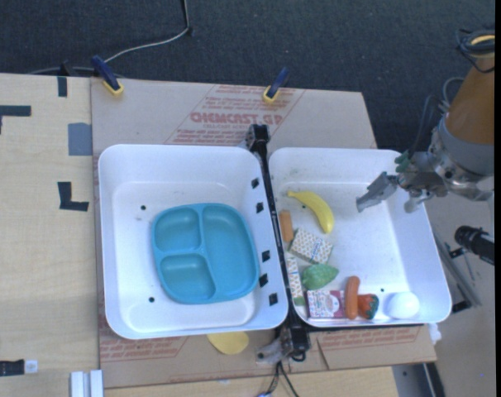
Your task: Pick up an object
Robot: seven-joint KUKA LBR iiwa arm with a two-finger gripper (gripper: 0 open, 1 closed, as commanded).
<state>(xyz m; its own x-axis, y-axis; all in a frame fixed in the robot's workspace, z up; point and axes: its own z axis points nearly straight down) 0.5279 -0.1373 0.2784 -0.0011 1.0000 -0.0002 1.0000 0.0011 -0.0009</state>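
Cardboard (234, 114) reads "CHEMCAST" (red print).

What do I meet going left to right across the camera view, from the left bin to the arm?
Blue three-compartment plastic tray → small orange stick by the bin divider → yellow toy banana → white ball → arm's grey tool

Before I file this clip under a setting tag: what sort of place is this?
Most likely a robotics lab's grasping test bench: two white bins clamped onto cardboard, toy food such as a plastic banana, and the robot arm's gripper over the right bin.
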